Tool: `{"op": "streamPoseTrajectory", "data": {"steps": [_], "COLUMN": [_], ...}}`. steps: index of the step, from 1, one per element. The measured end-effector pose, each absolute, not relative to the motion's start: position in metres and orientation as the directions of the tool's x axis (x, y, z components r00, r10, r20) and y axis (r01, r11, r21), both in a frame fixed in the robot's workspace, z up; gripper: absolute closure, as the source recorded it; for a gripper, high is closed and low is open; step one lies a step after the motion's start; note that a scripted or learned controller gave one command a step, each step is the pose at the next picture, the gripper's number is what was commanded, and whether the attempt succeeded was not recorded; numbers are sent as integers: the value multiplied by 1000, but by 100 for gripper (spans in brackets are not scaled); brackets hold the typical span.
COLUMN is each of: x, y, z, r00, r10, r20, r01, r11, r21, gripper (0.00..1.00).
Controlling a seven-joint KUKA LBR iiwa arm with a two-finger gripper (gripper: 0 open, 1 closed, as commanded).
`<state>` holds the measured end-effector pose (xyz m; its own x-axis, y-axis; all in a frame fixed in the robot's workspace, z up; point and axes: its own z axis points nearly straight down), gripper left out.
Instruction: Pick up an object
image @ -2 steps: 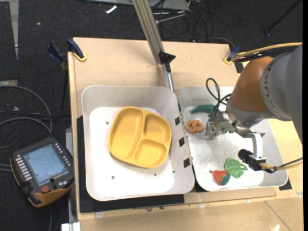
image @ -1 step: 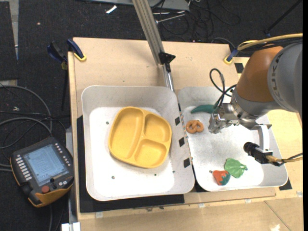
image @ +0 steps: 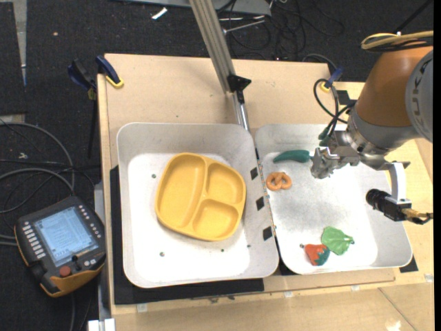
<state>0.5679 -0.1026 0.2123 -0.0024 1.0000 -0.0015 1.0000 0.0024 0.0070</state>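
Observation:
In the right bin (image: 358,216) lie a green pepper-like piece (image: 292,156) at the back left, a brown pretzel (image: 278,181) just in front of it, a green leafy piece (image: 336,240) near the front, and a red strawberry-like piece (image: 317,254) touching it. My gripper (image: 322,165) hangs over the back of this bin, to the right of the green pepper piece and the pretzel. Nothing shows in its grasp.
A yellow divided plate (image: 201,196) sits in the left bin (image: 138,185). A slanted metal pole (image: 215,36) rises from behind the bins. A teach pendant (image: 60,243) lies on the floor at the left. Blue clamps (image: 103,69) grip the bench corners.

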Motion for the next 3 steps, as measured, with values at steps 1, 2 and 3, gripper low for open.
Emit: {"op": "streamPoseTrajectory", "data": {"steps": [1,2,3], "x": [569,582,597], "y": [-102,-59,-5], "z": [230,228,239], "r00": [-3,-7,-8], "r10": [1000,1000,1000], "r20": [-1,1,2], "r01": [1000,1000,1000], "r11": [3,7,8], "r21": [3,2,3], "gripper": [100,100,100]}}
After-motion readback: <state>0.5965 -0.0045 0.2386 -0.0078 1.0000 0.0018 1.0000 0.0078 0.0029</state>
